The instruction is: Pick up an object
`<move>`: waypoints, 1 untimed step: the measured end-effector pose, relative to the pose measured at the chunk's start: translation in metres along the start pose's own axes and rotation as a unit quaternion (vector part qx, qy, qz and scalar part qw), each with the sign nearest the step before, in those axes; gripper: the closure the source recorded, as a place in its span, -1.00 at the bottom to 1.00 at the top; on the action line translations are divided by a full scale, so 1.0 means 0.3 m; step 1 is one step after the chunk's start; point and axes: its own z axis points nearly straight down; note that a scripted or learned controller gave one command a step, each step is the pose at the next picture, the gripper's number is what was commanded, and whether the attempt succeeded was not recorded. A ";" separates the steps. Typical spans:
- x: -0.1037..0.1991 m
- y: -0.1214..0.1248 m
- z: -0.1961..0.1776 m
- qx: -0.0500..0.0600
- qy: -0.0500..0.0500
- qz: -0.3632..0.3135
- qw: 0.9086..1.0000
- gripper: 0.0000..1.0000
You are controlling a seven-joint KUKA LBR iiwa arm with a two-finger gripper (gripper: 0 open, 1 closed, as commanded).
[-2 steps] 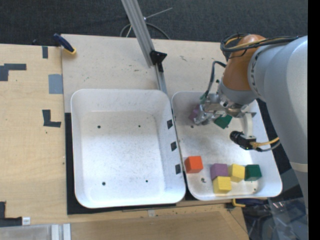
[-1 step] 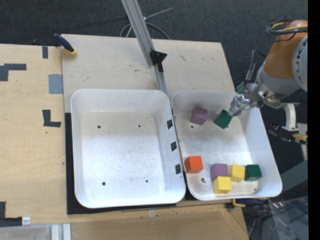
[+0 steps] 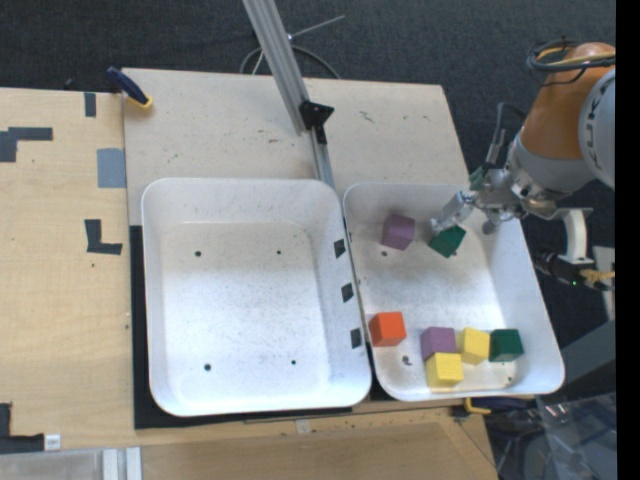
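Observation:
My gripper (image 3: 450, 226) reaches in from the right over the back of the right bin (image 3: 520, 268). A dark green block (image 3: 447, 240) sits tilted between its fingertips, and the fingers are shut on it. Just to its left, a purple block (image 3: 398, 231) lies on the bin floor. Near the front of the same bin are an orange block (image 3: 387, 328), a second purple block (image 3: 437, 341), two yellow blocks (image 3: 475, 344) (image 3: 445, 369) and another green block (image 3: 506, 344).
The left bin (image 3: 160, 268) stands beside the right one, their rims touching. A slanted metal pole (image 3: 275, 38) comes down from the top to the bins' back edge. A small blue and yellow tool (image 3: 130, 86) lies at the bench's back left.

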 end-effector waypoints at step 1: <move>0.046 0.125 0.193 -0.010 -0.003 0.001 1.000 -1.00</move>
